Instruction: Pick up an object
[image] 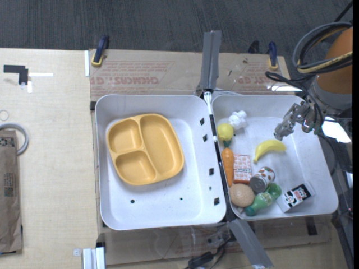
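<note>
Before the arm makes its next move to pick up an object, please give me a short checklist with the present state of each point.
1. Gripper is over the right bin: ok.
2. Nothing is between its fingers: ok.
3. The banana, just below the gripper, lies free of the other items: ok.
4. The bread roll, can and green vegetable touch each other, a harder pick: not ok.
5. Gripper height above the bin floor: cannot tell.
6. The yellow plate sits alone in the left bin, far from the gripper: ok.
</note>
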Robot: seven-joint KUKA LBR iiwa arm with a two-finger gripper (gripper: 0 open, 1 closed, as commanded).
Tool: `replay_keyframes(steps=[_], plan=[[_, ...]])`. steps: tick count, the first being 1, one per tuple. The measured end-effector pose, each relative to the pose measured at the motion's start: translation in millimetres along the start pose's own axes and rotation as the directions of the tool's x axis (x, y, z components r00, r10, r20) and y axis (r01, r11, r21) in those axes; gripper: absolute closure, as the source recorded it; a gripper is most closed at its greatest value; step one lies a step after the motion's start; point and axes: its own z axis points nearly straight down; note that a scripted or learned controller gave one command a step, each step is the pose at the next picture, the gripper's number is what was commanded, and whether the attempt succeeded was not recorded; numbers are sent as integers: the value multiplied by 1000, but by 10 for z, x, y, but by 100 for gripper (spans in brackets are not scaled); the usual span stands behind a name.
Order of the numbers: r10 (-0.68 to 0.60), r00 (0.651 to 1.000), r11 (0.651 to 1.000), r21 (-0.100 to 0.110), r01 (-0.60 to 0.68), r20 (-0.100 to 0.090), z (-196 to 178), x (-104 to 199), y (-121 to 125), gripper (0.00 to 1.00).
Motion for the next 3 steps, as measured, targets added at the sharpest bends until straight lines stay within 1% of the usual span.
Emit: replay_keyframes(steps=[1, 2, 3], plan=[[-65, 998, 998, -1, 65, 3, -280, -499, -191, 100], [-279, 960, 960, -1, 279, 4, -420, -509, -178, 100], [-276, 961, 961, -1, 276, 10, -518, -527, -174, 100]])
